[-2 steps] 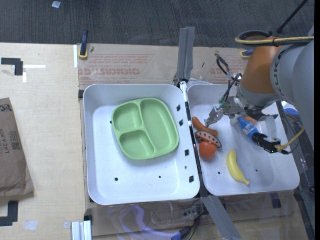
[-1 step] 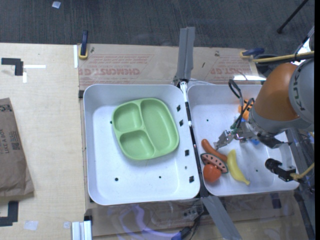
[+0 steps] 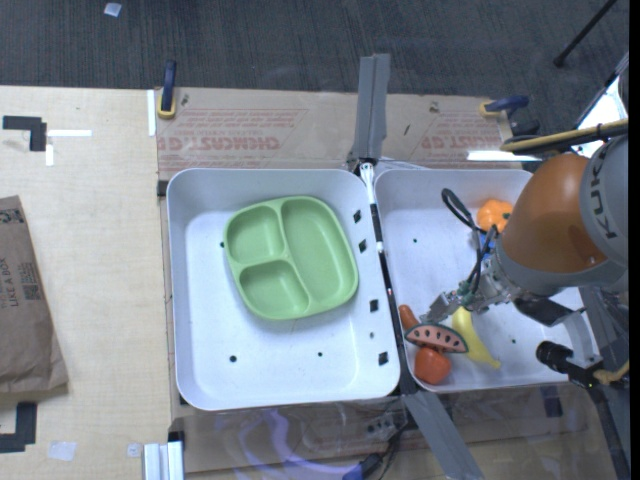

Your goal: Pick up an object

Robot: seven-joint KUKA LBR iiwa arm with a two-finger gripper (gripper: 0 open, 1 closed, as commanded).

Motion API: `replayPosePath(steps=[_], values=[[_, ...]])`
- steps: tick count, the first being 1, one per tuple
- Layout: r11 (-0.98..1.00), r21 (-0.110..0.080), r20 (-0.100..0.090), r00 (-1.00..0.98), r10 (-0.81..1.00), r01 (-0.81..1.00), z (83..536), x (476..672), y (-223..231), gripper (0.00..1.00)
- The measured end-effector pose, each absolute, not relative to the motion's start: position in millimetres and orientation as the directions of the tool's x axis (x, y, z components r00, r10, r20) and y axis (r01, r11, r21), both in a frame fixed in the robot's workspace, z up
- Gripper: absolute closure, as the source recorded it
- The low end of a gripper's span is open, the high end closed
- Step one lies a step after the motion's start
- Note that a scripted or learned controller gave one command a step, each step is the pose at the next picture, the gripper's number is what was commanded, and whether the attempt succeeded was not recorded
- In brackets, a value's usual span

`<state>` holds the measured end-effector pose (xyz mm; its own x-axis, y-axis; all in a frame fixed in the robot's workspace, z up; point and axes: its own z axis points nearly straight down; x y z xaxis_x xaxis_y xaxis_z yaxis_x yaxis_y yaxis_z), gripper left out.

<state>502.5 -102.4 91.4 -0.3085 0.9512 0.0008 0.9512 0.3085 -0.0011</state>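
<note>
- Task object: no single item is specified. The likeliest candidates lie in the near left corner of the right bin (image 3: pixel 520 373): a yellow toy banana (image 3: pixel 474 337), a watermelon slice (image 3: pixel 438 338), a red tomato-like ball (image 3: pixel 432 366) and a small orange-red piece (image 3: pixel 407 317).
- Progress, judged: approach stage only. The gripper (image 3: pixel 468 298) sits low over the cluster, just above the banana's upper end. Nothing is seen lifted or held. The grasp and lift remain to be done.
- Gripper state: cannot tell whether open or closed; the wrist and cabling mask it.
- Materials and shapes: the fruit pieces look like smooth moulded plastic. The banana is curved and tapering; the slice is a flat wedge with dark seeds and a dark rim; the ball is round and glossy.
- Further object: an orange rounded item (image 3: pixel 494 213) at the far side of the right bin, partly behind the arm (image 3: pixel 550 218).
- Left bin (image 3: pixel 200 368): holds a pale green divided plate (image 3: pixel 291 258), three compartments, matt finish, rounded corners.
- Bins: shallow white trays, side by side, on a worktop (image 3: pixel 90 268) of light wood.
</note>
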Motion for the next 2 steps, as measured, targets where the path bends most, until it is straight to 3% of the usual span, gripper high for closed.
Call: replayPosePath(steps=[1,2], values=[[0.305,0.0,0.0,-0.305,0.952,0.952,100.4,503.0,-103.5,1.0],[-0.056,-0.002,-0.001,0.056,0.998,0.998,190.9,498.4,-24.6,1.0]])
